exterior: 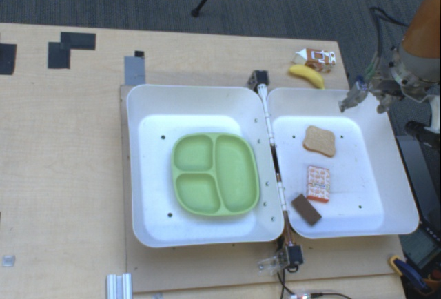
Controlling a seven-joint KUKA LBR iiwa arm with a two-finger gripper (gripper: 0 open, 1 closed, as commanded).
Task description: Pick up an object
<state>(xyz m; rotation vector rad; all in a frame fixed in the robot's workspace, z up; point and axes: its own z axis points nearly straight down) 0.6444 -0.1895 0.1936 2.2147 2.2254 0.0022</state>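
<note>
The gripper (367,96) hangs over the upper right rim of the right bin (372,218) with its grey fingers spread apart and nothing between them. Below and left of it on the bin's smooth white floor lie a rounded tan bread slice (320,140), a flat patterned packet (318,183) and a dark brown block (306,209). The left bin (148,173) holds a glossy green divided tray (215,174).

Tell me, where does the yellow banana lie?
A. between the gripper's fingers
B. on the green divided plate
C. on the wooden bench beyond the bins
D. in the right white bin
C: the yellow banana lies on the bare wooden bench just past the far rim of the right white bin, beside a small orange-and-white packet.
</note>
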